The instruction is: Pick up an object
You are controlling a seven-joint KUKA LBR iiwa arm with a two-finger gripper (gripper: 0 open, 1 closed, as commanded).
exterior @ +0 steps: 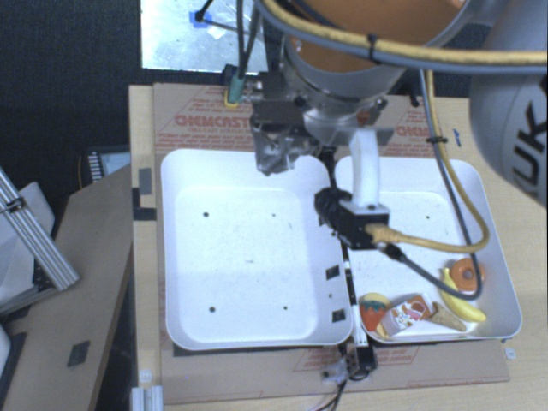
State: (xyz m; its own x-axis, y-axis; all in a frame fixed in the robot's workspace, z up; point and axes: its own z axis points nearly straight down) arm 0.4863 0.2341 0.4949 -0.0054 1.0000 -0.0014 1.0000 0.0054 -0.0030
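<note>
Hand (276, 154) hangs high over the far edge of the left bin (184, 229), near the rim between the two bins. From this slanted overhead angle the arm's body masks much of it; cannot tell how far it is spread, and nothing can be made out in its grasp.

Left bin floor beneath it is bare white with a few small dark dots.

Right bin (479, 195): objects clustered along the near edge and near-right corner. A yellow banana-shaped piece (461, 306), an orange round item (465, 274) just behind it, a red-and-white packet-like thing (402, 315) beside a red-orange piece (373, 311). A yellow hose (419, 240) and black fitting (347, 217) from the arm drape across this bin.

Both bins rest on cardboard (205, 118) on the tabletop (94, 229).

Judged step: approach not yet begun; hand well apart from any candidate. Next move calls for travel across to the right bin's near edge, then descent onto one item. The items lie touching or close together, so choosing a separable one matters.
</note>
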